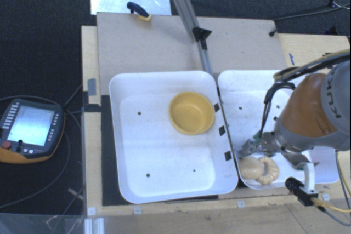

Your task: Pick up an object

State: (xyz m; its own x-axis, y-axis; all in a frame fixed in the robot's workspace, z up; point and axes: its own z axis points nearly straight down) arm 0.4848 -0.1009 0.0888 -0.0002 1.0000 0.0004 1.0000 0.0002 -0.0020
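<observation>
One pale ring-shaped pastry [261,169] just below the gripper [253,146], right bin [241,90].

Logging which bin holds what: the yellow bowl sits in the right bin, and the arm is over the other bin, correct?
Not quite. The camera view shows the yellow bowl in the left bin; the arm is over the right bin.

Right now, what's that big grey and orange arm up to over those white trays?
The arm reaches in from the right over the right bin, its gripper low near the bin's front corner, just above a pale, ring-shaped object lying there. It is trying to pick something up, but I cannot tell whether it has hold of anything. A yellow bowl sits untouched in the left bin.
</observation>
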